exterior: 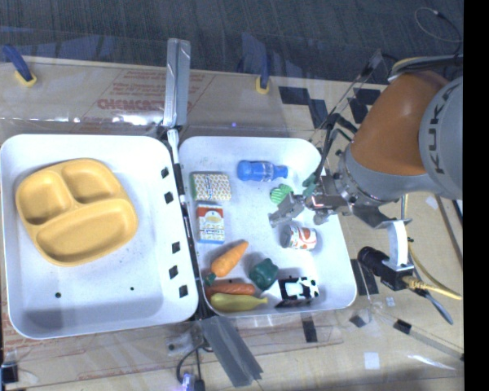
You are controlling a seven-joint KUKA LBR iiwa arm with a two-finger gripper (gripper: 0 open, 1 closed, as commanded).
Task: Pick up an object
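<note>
at the near edge of the right bin (330, 149) lie a banana (238, 301), a red pepper (232, 287) just behind it, a dark green piece (263, 273) and a black-and-white toy (298, 289). these four are crowded and partly touching, so a grasp here risks dragging a neighbour.

further in, a carrot (229, 258) lies tilted, with a small red-and-white carton (211, 222) behind it. to their right a small can (302, 238) rests just below the gripper (297, 210). i judge the can to be the likely target. whether the gripper is released or clenched cannot be told; nothing is visibly held.

procedure, as a judgement: centre the gripper over the can, descend straight, and close across its narrow width. keep clear of the green piece (281, 193) just beside the gripper.

further still sit a snack box (210, 186) and a blue bottle (261, 170), well apart from each other.

the left bin (24, 308) holds a yellow divided plate (75, 209).
</note>
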